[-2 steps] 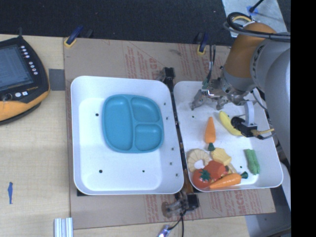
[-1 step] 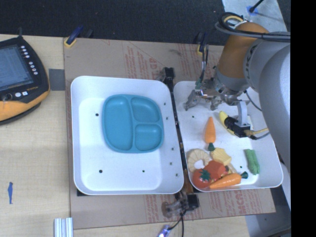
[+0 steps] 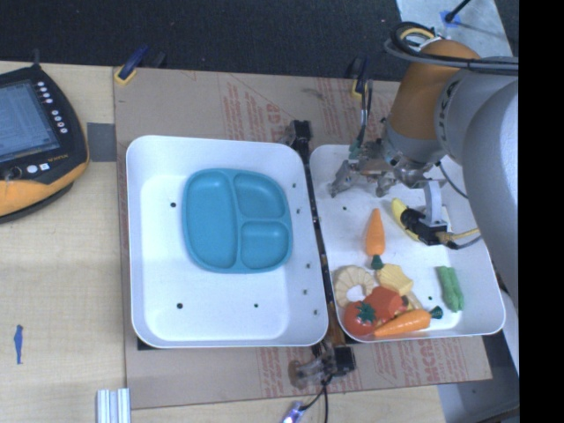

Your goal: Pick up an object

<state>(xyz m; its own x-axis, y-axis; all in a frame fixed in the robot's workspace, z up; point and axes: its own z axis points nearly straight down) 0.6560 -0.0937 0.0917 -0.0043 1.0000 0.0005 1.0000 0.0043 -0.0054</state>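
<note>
Resting on a pale wooden bench [image 3: 53, 271] is a flat sheet of brown cardboard [image 3: 220, 104] with red print. Two white bins sit on it side by side. Behind the bench the floor [image 3: 220, 7] is dark and looks rough, like carpet.

The small carrot [image 3: 375, 232] in the right bin [image 3: 348, 227] is my marker. It is orange, smooth and pointed, with a dark green end.

My gripper [image 3: 361, 186] hangs just behind the small carrot, near the back wall of the same bin. My metal fingers are spread apart and nothing is between them. They do not touch the small carrot.

In front of the small carrot is a heap of toy food. It has a pale bumpy round piece [image 3: 355, 280], a yellow piece [image 3: 394, 278], a red piece [image 3: 374, 311] and a bigger carrot [image 3: 403, 324] lying on its side. A green stick [image 3: 450, 287] lies to the view's right of the small carrot, nearer the front.

Well to the left of the small carrot, in the left bin [image 3: 159, 271], lies a blue plate [image 3: 236, 220]. It has three hollow parts and looks smooth, like plastic. Much farther left a grey and orange screen box [image 3: 31, 139] sits on the bench.
</note>
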